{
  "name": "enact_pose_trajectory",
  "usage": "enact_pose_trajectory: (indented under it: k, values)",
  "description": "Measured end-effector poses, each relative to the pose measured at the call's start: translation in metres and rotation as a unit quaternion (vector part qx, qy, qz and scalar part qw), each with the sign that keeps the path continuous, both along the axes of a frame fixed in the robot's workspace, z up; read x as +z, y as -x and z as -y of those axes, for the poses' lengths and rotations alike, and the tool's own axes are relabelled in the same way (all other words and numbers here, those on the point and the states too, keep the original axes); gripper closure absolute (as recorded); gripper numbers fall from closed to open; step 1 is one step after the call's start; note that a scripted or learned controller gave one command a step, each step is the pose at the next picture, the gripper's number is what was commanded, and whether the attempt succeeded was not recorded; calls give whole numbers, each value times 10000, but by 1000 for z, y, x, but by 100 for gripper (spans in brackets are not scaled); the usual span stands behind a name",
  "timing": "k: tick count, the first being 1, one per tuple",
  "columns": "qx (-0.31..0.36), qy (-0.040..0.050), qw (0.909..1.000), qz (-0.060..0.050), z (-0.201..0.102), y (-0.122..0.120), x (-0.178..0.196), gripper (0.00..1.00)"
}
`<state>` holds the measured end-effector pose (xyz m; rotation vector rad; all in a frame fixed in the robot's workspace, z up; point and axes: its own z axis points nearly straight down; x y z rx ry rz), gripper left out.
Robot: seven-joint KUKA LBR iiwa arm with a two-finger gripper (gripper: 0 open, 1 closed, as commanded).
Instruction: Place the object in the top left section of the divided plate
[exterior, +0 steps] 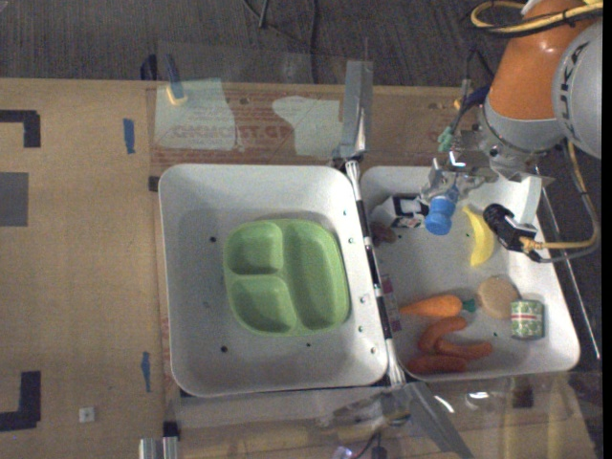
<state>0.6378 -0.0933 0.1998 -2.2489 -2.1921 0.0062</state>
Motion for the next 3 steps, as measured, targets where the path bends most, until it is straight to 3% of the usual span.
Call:
enact_pose_trajectory:
  k: [1,2,3]
  values:
    - [-621,-9,9981,-11,-73,42,-10,100]
    - [-758,-4,9971,-16,-171,61,-18,100]
    - [571,-6,9984,4,-249,75,23,100]
